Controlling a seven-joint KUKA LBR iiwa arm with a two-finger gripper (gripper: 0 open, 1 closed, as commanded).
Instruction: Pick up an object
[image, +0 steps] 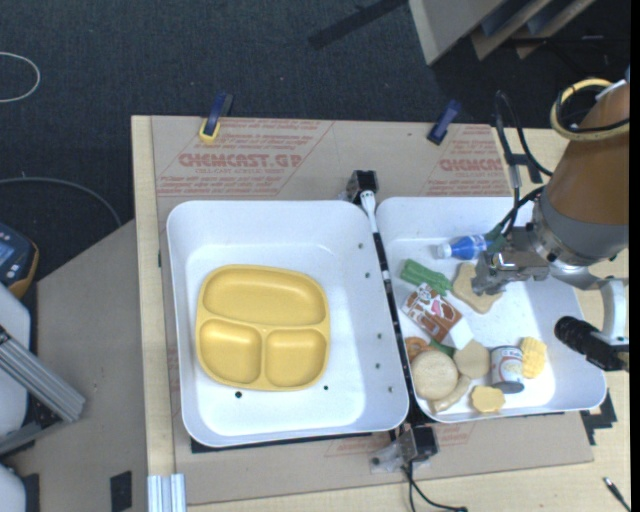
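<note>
The right bin (570, 395) holds a heap of small toy foods. My gripper (492, 280) hangs low over the bin's upper middle, right above a tan flat slice (468, 293) and touching or nearly touching it. A blue and white bottle (462, 247) lies just left of the wrist. Further left is a green piece (424, 273), with a red and white packet (432, 311) below it. Toward the front lie a round beige disc (435, 374), a small can (507, 364), a yellow corn piece (533, 355) and a yellow chunk (488, 399).
The left bin (190, 240) holds a yellow divided plate (263, 325). A black divider strip (380, 270) runs between the bins. Cables hang off the arm (590, 180) above the right bin's far corner. A black part (588, 340) juts over the right rim.
</note>
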